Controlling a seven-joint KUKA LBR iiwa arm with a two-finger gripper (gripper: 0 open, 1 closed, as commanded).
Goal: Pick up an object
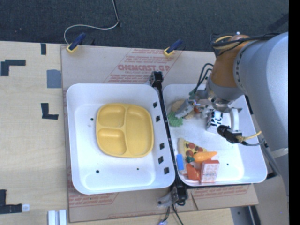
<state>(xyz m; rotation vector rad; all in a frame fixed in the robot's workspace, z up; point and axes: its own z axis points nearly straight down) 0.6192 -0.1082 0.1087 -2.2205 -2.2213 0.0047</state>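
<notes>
Cardboard-topped bench, two shallow white plastic bins (75,125) side by side. Right bin: a small green toy (175,121) at nine o'clock, the two-finger gripper (196,108) just beside it; grip can't be told. Yellow divided plate (125,129) fills the left bin.

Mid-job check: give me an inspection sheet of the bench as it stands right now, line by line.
Surface: cardboard sheet on a wooden bench, clipped at the far edge, bearing two white bins.
Job's things: right bin holds a heap of small toy foods, among them a green piece, an orange carrot and a red-and-white carton.
Clutter: left bin holds a yellow divided plate.
Grippers: gripper low over the right bin's far half; finger state unclear.
Cables: a thin wire looping on the floor behind; black leads on the wrist.
Surroundings: dark carpet beyond the bench.
</notes>
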